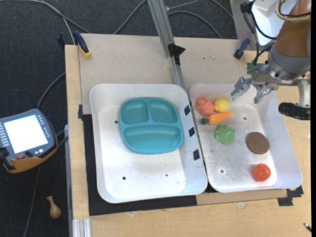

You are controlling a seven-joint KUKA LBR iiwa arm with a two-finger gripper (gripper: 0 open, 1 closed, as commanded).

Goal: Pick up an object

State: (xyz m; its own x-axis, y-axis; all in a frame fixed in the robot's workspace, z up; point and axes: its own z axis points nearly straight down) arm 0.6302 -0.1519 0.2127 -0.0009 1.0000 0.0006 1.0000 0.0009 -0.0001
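Hovering open — fingers point(251, 91) above right bin point(291, 154)

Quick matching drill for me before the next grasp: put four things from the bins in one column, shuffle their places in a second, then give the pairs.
Things:
1. blue tray
2. tomato
3. brown disc
4. yellow ball

Places:
A. near corner of the right bin, closest to the camera
B. far end of the right bin, beside the carrot
C. in the left bin
D. right bin, between the green piece and the bin's right wall

Pairs: 1-C, 2-A, 3-D, 4-B

The claw hangs open over the far edge of the right bin.
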